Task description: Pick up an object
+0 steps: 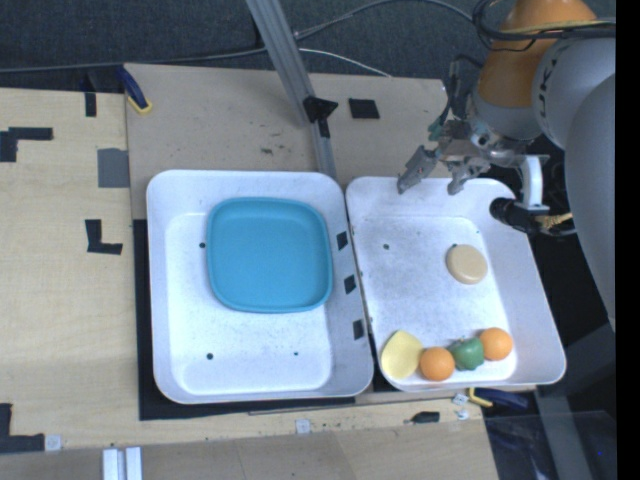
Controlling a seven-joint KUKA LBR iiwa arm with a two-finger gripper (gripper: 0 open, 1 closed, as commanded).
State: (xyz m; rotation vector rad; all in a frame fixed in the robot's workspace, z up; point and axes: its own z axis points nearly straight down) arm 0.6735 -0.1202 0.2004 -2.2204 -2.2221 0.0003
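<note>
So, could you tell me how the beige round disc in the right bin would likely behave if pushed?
The beige disc looks flat and low, so it would probably slide rather than roll. Lying apart from the other objects, it should move freely.

I see open floor across the middle of the right bin [410,268]; the beige disc [466,263] and the front-edge fruit cluster [450,356] block the rest.

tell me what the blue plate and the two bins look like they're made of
The blue plate looks like matte plastic: one even colour, soft rounded corners, no sharp glare. The left bin and the right bin look like thin moulded white plastic, with rolled rims and dark scuffs and specks on their floors.
</note>
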